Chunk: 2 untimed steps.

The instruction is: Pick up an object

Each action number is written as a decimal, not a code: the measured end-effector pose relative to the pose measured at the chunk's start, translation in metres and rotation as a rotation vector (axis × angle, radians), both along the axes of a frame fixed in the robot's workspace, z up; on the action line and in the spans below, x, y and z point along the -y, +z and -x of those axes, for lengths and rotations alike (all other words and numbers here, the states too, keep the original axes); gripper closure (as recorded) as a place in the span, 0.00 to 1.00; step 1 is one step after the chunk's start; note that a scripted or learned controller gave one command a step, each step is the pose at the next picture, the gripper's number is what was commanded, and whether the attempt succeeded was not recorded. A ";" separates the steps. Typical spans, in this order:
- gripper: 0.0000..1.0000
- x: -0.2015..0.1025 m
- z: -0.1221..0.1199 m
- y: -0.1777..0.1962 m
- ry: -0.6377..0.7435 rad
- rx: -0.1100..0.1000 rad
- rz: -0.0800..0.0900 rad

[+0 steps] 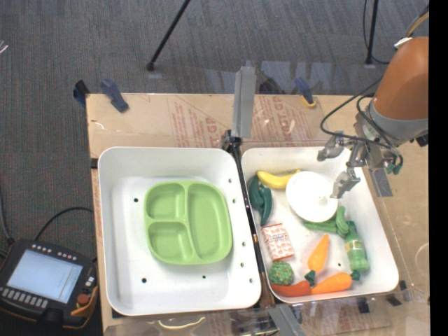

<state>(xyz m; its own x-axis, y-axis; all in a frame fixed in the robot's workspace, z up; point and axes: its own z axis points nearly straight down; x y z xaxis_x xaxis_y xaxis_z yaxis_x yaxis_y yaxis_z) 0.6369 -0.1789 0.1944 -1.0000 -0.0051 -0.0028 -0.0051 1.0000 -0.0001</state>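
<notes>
**Risk check: gripper above crowded right bin, nothing held**

Gripper (339,166) hovering over far-right part of right bin (389,257), fingers spread apart, nothing between them. One finger tip reads over the right edge of the white plate (309,196); height above it not readable from this slanted view.

No target specified, so candidates all in right bin:
- banana (275,180) far side, tucked against plate's left rim
- dark green vegetable (261,200) along left wall
- small red-and-white box (277,241) mid-bin
- broccoli (281,273) and red pepper (297,288) near edge
- two carrots (319,252), (334,282) near right
- green bottle (357,253) by right wall
- leafy green piece (334,225) partly under plate

Left bin (115,187) holding green divided tray (187,222), well apart from gripper.

Likely failure modes:
- Straight descent lands on plate: flat, wide, no edge for a two-finger pinch. Expect fingers skating off or closing on air.
- Descent near right wall risks finger striking bin rim.
- Clutter near edge: carrots, pepper, broccoli touching, so a grasp could nudge neighbours or take two at once.
- Rounded toys (banana, carrots) prone to squirting out on off-centre closure.

Safest bet by judgement: box or upper carrot, most clearance around them.
</notes>
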 end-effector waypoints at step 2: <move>0.00 -0.008 0.085 -0.073 -0.105 0.060 0.006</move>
